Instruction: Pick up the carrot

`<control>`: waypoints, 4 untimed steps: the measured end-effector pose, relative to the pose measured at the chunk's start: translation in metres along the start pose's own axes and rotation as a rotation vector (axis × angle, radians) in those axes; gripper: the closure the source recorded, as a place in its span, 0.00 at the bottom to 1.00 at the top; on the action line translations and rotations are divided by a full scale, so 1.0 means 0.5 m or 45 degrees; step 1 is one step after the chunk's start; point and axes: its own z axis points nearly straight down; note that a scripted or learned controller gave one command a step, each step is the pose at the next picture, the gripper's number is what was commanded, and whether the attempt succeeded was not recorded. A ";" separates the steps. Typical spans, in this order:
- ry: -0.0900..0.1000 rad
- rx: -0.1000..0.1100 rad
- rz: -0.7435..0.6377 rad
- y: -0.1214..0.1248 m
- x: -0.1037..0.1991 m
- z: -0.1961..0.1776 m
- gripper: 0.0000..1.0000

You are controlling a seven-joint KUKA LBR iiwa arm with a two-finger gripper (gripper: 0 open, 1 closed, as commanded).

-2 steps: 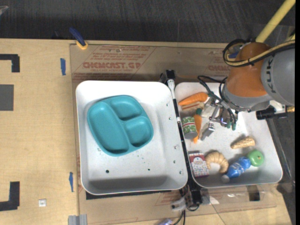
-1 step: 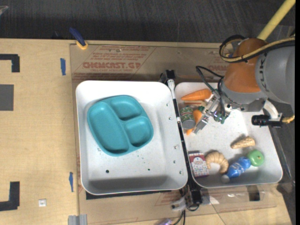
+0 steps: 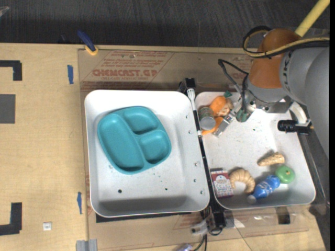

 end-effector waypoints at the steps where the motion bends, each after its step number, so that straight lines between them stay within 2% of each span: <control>1: -0.016 -0.019 0.116 -0.008 0.012 0.000 0.00; 2: -0.014 -0.023 0.373 -0.005 0.008 0.001 0.00; 3: 0.010 -0.004 0.714 0.003 -0.034 0.001 0.00; 4: -0.006 -0.033 1.045 0.083 0.042 -0.200 0.00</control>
